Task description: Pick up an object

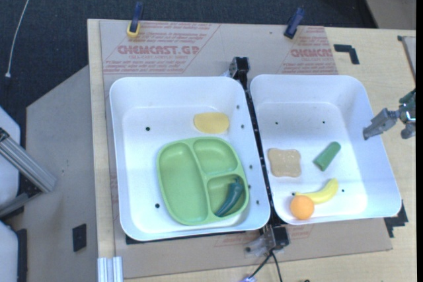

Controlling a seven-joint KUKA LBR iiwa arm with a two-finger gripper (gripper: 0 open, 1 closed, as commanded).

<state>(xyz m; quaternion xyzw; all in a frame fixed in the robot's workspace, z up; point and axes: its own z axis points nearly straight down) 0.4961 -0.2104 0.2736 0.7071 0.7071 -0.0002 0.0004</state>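
My gripper [390, 123] sits at the far right edge of the view, just outside the right bin's [370, 102] outer wall, over bare bench. Two grey fingers show; they look spread apart, nothing between them. No contact with any object.

Right bin contents, all in its near half:
- Green cylinder-shaped piece [327, 155], tilted, lying right of centre. Closest item to my gripper, but still apart from it, with the bin wall between.
- Slice of toy bread [285, 162], tan, flat, close to the bin's left wall.
- Toy banana [323, 192], yellow, curved, lying near the front wall.
- Toy orange [302, 207], touching or just beside the banana's left end; can't tell which.

Left bin [125, 142] contents:
- Green divided plate [192, 185], three compartments, sitting toward the front of the bin.
- Dark teal-green pepper-shaped item [230, 197] in the plate's small near-right compartment, lying slantwise. The kind of vegetable is unclear.
- Pale yellow, flat, rounded piece [211, 122] on the bin floor just behind the plate, near its far rim.

Bins stand side by side, inner walls touching along a black divider strip. Both rest on a brown board [198, 49] with red lettering; a yellow-and-blue clamp [135, 22] and a blue clamp [294, 22] grip its far edge.
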